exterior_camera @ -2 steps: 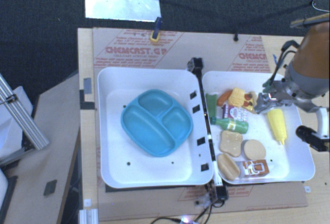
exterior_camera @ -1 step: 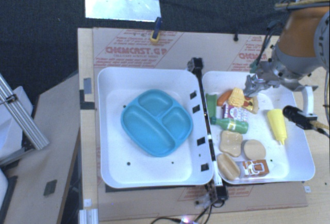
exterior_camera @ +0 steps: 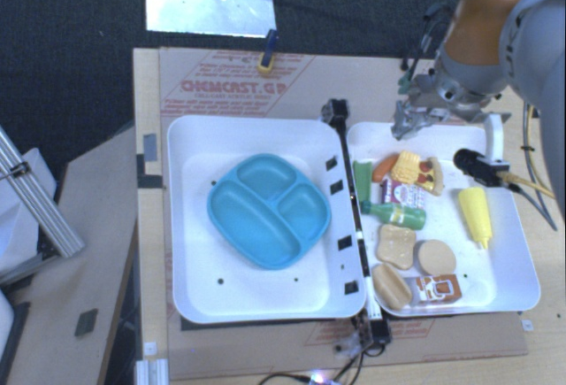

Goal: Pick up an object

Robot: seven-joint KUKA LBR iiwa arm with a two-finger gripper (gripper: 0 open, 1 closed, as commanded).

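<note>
Two white bins sit side by side on the worktop, a black divider [exterior_camera: 347, 197] running between them. The left bin [exterior_camera: 190, 286] carries just a blue sectioned tray [exterior_camera: 268, 210], lying flat near its middle. The right bin [exterior_camera: 517, 273] is crowded — from the divider outward: a green bottle [exterior_camera: 395, 214] lying on its side, long axis running across the bin, cap end toward the divider; a green strip [exterior_camera: 363, 182] just above it, lying along the divider; an orange carrot-like piece [exterior_camera: 385, 167]; a yellow corn piece [exterior_camera: 406, 167] touching a pizza slice [exterior_camera: 430, 174]. Below the bottle, a slice of toast [exterior_camera: 396, 245], a round brown patty [exterior_camera: 435, 257], a bun [exterior_camera: 391, 286] and a small brown packet [exterior_camera: 437, 288] near the front rim. Well away from the divider lies a yellow mustard bottle [exterior_camera: 476, 215], long axis pointing front to back, nozzle toward the front.

The hand [exterior_camera: 410, 125] hangs over the back rim of the right bin, just above the corn — nothing visible between its fingers, and how far they are spread I cannot tell.
</note>
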